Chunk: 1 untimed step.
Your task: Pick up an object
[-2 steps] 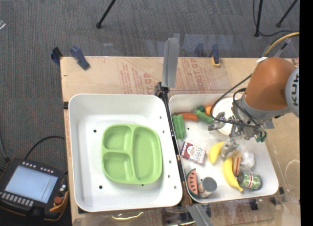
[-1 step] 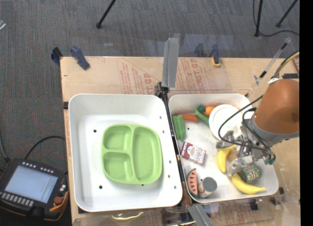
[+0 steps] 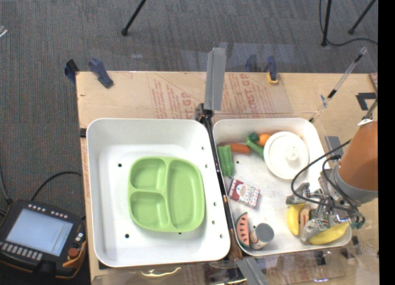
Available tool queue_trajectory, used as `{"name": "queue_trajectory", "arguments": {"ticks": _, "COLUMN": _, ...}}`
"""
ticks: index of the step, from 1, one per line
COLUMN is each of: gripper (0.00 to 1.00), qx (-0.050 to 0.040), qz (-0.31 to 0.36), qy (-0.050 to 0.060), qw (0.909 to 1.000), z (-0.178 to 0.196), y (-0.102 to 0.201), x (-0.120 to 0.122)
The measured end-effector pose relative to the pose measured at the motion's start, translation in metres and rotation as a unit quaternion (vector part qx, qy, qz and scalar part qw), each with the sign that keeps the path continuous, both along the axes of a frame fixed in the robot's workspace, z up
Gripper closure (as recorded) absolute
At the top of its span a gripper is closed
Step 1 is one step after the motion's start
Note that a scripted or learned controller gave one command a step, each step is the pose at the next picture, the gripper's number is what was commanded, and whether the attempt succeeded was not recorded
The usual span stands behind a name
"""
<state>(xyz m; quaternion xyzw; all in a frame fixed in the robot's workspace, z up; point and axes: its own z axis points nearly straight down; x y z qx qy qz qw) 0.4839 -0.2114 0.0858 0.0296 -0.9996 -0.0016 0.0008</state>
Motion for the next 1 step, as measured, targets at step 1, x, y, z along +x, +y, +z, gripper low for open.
{"name": "queue_trajectory", "arguments": {"ticks": 1, "gripper": 1.00, "qx": 0.0019, "qz": 0.002, "qy": 0.000, "qw": 1.0000, "z": 0.0082, "y": 0.0025, "x": 0.0018}}
